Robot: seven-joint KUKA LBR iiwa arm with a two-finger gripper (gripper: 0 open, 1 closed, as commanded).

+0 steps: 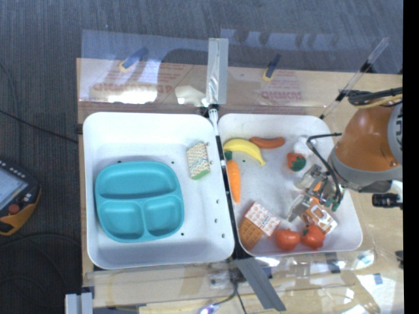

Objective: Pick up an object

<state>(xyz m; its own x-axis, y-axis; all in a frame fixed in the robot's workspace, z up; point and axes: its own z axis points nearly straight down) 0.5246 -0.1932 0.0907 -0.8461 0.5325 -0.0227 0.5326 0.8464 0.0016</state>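
The wooden surface (366,87) carries two shallow white bins side by side, with clear plastic sheeting standing behind them. The left bin (118,126) holds a teal divided plate (139,199) with three compartments, lying flat in the bin's left half, and a small yellowish sponge-like block (198,159) near the right wall, apart from the plate.

The arm (366,146) reaches in from the right over the right bin (275,120), its orange band sitting above the bin's right rim. The gripper (313,198) hangs low over the right part of that bin, pointed down toward the cluster of toy food in the near corner. Whether the fingers are open or shut cannot be told; the metal parts blur into the objects under them, and nothing can be seen clearly held between them.

The right bin holds the toy foods. A banana (245,150) lies near the far left, with a red sausage (268,141) just beyond it and a carrot (233,178) along the left wall. A waffle-patterned piece (258,222) lies at the near left. Two tomatoes (287,239) (312,237) sit side by side along the near wall, and a small orange-and-white box (321,217) lies just beside them, right under the gripper. A small red and green item (295,160) sits near the middle, too blurred to name.
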